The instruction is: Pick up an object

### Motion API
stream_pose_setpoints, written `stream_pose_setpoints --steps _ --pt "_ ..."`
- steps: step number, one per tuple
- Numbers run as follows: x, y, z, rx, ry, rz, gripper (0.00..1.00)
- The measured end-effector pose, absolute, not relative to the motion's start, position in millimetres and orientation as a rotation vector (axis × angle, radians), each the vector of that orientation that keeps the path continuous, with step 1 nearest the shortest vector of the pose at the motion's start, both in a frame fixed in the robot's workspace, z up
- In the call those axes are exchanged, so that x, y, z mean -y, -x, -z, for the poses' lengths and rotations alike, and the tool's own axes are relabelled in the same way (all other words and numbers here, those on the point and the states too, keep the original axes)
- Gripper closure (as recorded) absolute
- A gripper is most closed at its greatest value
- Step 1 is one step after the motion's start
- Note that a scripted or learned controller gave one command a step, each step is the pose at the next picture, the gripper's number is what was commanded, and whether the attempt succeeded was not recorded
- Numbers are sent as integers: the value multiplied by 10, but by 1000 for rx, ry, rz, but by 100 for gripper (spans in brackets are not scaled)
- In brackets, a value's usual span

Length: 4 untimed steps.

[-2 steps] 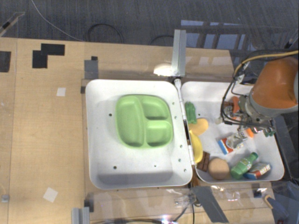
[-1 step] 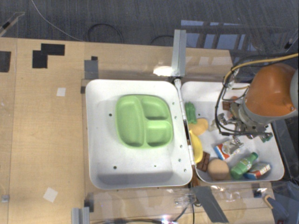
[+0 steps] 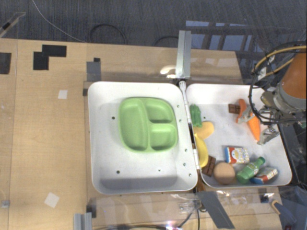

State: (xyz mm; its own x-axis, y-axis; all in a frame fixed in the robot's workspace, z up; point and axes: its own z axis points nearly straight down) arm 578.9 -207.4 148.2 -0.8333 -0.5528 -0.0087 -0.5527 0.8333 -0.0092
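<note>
The right bin holds several small items. An orange carrot lies near its right wall, with a brown block and an orange-and-white piece just to its left. My gripper hangs low at the bin's right edge, right beside the carrot's lower end. Nothing is visibly held in it. Along the front lie a small carton, a tan ball, a green bottle and a blue-and-red can. A yellow banana and a green piece lie by the left wall.
The left bin holds a green divided plate. A metal post stands behind the ridge between the bins. The arm's cables loop over the right bin's back corner. A dark brown piece sits beside the tan ball.
</note>
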Motion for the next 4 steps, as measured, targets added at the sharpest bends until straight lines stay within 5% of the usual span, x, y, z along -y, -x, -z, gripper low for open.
stream_pose_setpoints --steps 1,2,3,4 --pt "2057 -5546 -894 -3045 717 9 0" --pt "1463 -5367 -905 -3031 755 9 0" --pt "1765 -5984 -1223 -3006 869 7 0" --pt "1876 -5869 -889 -3040 738 5 0"
